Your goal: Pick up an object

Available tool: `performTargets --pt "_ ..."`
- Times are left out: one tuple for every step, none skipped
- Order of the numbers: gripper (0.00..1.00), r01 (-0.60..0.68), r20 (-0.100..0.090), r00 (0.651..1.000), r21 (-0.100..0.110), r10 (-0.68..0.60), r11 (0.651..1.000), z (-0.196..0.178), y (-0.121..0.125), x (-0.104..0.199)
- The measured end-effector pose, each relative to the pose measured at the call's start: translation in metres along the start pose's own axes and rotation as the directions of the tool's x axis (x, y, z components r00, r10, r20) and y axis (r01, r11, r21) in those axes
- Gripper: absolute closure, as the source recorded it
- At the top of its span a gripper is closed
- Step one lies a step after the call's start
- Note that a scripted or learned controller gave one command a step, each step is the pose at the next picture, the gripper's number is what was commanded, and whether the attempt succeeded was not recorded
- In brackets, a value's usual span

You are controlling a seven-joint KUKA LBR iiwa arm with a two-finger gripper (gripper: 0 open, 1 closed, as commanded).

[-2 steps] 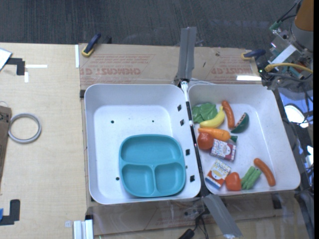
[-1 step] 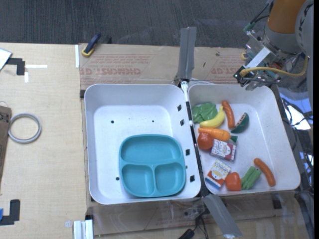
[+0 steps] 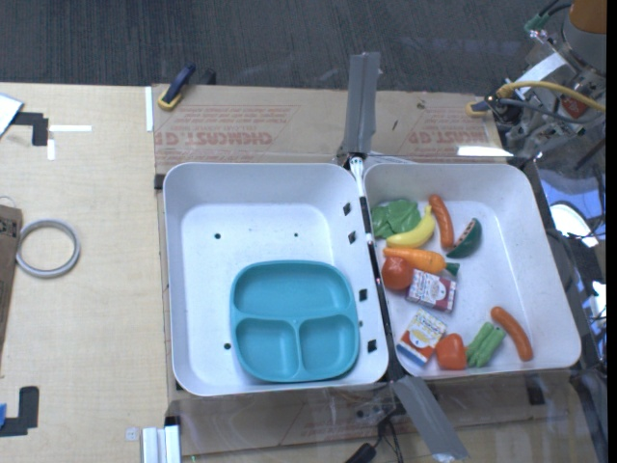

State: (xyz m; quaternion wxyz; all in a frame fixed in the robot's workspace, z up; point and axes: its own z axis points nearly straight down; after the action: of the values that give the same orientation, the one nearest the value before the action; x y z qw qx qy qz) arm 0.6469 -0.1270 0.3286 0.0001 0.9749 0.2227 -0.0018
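The claw [image 3: 542, 123] is up in the far right corner, just past the back edge of the right bin [image 3: 501, 168]. Wires hang all around it. I cannot tell if the claw is open or shut, and I see nothing in it.

All the toy food lies in the right bin, lower than the claw and to its left. Closest to the claw are a red sausage [image 3: 442, 222] and a watermelon slice [image 3: 466, 239]. Just left of them a banana [image 3: 416, 230] rests against a green leaf [image 3: 391, 216]. Under these lies a carrot [image 3: 416, 258], with a tomato [image 3: 395, 274] touching it and a red box [image 3: 432, 289] beside the tomato.

Farther from the claw, at the front of the bin, a small carton [image 3: 421, 334] lies next to a red pepper [image 3: 450, 352]. Green pods [image 3: 484, 343] lie beside the pepper, and another sausage [image 3: 511, 332] lies just right of the pods.

The left bin [image 3: 251, 170] is well off to the claw's left. A blue tray [image 3: 294, 318] with three parts sits in its front half.

Way over on the left of the bench [image 3: 87, 355], far from the claw, lies a ring of tape [image 3: 67, 236]. A small blue and yellow tool [image 3: 176, 85] lies behind the left bin.
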Motion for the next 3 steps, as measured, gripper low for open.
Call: performTargets --pt "1.00 0.085 0.001 0.996 0.000 -0.085 0.996 -0.047 -0.037 0.015" --pt "1.00 -0.087 0.001 0.996 0.000 0.087 0.996 -0.076 0.000 0.002" --pt "1.00 -0.083 0.005 0.997 0.000 0.083 0.997 -0.083 0.000 0.003"
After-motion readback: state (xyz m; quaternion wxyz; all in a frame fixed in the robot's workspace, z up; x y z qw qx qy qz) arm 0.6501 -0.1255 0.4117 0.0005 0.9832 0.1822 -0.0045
